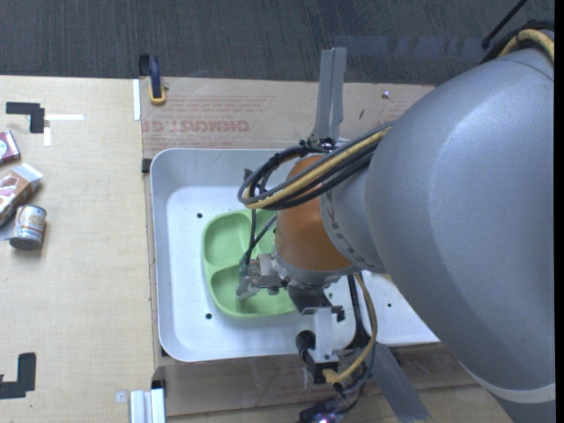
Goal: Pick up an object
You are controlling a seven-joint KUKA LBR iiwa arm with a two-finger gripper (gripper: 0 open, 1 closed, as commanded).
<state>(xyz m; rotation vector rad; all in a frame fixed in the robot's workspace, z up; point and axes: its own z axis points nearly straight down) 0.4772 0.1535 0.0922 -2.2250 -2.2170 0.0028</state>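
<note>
**Arm low over the green tray**

A pale wooden desk (79, 324) carries a white bin (176, 324) at centre frame, dark carpet (220, 16) along the top. The hand (251, 282) sits over a green divided tray (225, 241) inside the bin; its grip I cannot tell

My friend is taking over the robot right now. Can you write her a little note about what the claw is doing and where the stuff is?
Claw: down in the white bin, over the green divided tray. The arm hides its tips, so open or shut can't be told.
Green tray: lying flat in the bin.
Done: the arm has reached the tray.
Left: nothing is seen lifted yet, so the pick-up is still to do.
Off to the side: a small can on the bench.
</note>
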